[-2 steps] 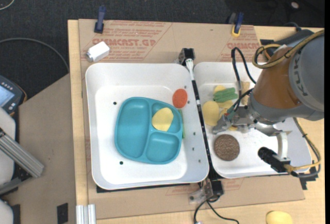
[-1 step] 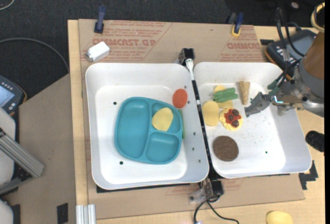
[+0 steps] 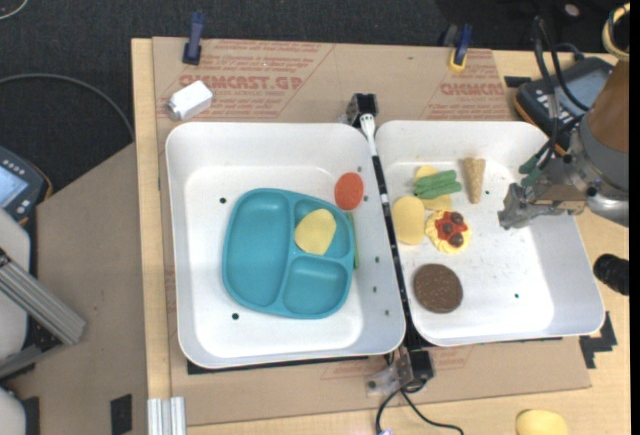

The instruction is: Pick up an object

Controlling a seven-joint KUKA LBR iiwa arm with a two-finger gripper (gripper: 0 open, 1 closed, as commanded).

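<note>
Hovering over the right bin [image 3: 560, 308], the pincer [image 3: 512, 213], grip unclear, sits right of the pizza slice [image 3: 449, 230].

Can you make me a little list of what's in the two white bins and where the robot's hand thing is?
left bin: blue divided plate with a yellow piece on it; orange-red ball beside the plate
right bin: green beans, cone, pale yellow piece, small pizza, brown cookie
end effector: over the right bin, right of the food, nothing seen in it
task state: nothing picked up yet
</note>
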